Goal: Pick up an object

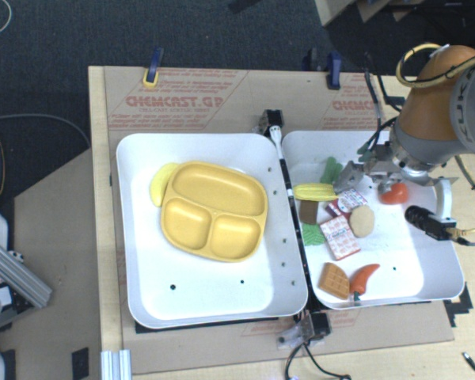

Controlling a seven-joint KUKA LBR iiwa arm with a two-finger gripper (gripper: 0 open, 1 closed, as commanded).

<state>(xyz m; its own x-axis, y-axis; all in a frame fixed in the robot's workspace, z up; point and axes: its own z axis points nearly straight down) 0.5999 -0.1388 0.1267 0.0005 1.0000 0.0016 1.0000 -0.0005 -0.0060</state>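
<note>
The gripper (356, 172) hung low over the right bin (435, 279), in its far half and nearer its left wall than its right wall. From above, the wrist of the arm (435, 105) covered most of it, so I cannot tell in what state it was, and nothing could be seen held in it.

The nearest things lay just beside the gripper. A green piece (330, 169) was close to its left side, and a yellow corn cob (314, 191) lay below that, against the left wall of the bin. A red and white packet (340, 236) and a beige egg-shaped thing (362, 221) were near the middle of the bin, touching each other. A small red thing (393, 192) lay toward the right side, partly under the arm. At the near edge of the bin, an orange waffle-like piece (333, 279) and a red chili pepper (364, 276) lay side by side.

The left bin (142, 236) carried a yellow divided plate (214, 210) in its middle, with a yellow banana-like piece (160, 182) half under the plate's left rim.

In my judgement the task was not yet done: all things rested on the bin floors. Probably the gripper was at the approaching or grasping step. Closing on one thing and lifting it was left.
</note>
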